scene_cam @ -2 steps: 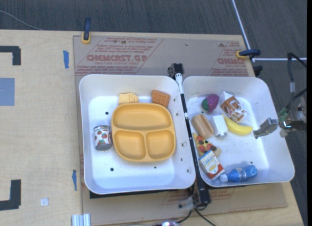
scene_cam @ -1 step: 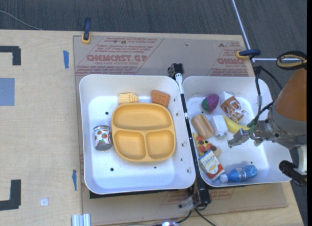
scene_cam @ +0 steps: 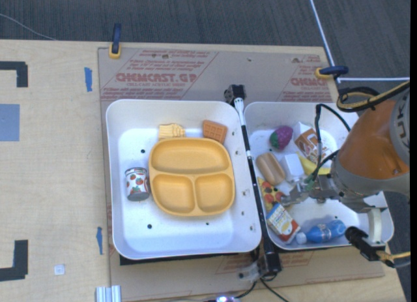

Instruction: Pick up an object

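We take the hot dog (scene_cam: 270, 168) as our landmark: it lies in the right bin (scene_cam: 255, 119), its long axis slanting from upper left to lower right, and the rest of the clutter is placed from it. Just below it sits a patch of small colourful candy-like pieces (scene_cam: 270, 193), and below that again a red-and-white packet (scene_cam: 282, 221), tilted. To the lower right of the hot dog a blue bottle (scene_cam: 324, 231) lies on its side, long axis nearly level, near the bin's front wall. Up and to the right of the hot dog are a purple-and-green fruit-like toy (scene_cam: 282, 137) and a brown snack packet (scene_cam: 307, 145) — both well clear of the arm. The gripper (scene_cam: 301, 191) reaches in from the right and hangs just right of and a little below the hot dog's lower end, pointing leftward toward it and the candy patch. We judge the hot dog or the candy the nearest candidates, lying left of the tool — the hot dog's slanted axis would call for the wrist to turn across it. Whether the jaws are open or closed we cannot tell; the metal parts are too small and cluttered, and we see nothing clearly held. Across the divider, left of the hot dog, the left bin (scene_cam: 124, 229) holds a yellow divided plate (scene_cam: 192, 177), a small can (scene_cam: 137, 183) and two waffle-like toys
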Robot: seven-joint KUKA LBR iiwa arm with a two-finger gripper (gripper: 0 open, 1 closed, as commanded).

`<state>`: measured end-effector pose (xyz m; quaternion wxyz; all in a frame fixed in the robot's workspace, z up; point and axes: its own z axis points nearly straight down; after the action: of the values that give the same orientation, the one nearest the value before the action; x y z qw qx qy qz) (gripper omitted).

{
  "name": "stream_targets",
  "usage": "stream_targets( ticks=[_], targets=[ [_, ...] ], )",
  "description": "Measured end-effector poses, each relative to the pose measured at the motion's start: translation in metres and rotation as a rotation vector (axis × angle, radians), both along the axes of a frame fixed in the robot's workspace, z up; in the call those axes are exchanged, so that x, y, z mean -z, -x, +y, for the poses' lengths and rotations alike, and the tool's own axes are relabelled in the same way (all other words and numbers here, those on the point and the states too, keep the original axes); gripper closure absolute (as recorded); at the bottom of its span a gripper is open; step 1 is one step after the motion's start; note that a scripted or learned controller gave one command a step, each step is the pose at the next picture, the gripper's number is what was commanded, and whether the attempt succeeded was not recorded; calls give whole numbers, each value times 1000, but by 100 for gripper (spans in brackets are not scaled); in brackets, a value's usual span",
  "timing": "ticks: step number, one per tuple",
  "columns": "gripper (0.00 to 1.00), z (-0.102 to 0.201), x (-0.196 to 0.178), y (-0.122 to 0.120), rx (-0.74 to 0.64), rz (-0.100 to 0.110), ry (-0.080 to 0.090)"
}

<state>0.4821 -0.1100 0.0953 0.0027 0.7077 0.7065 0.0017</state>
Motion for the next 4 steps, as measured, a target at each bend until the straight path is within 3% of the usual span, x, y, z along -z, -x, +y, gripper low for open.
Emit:
stream_targets(
  ticks=[1, 2, 3, 4],
  targets=[
    [100, 1, -10, -1, 0, -2, 0],
    [0, 1, -10, -1, 0, -2, 0],
    [100, 1, -20, -2, 0, -5, 1],
    [0, 1, -20, -1, 0, -4, 1]
  ],
)
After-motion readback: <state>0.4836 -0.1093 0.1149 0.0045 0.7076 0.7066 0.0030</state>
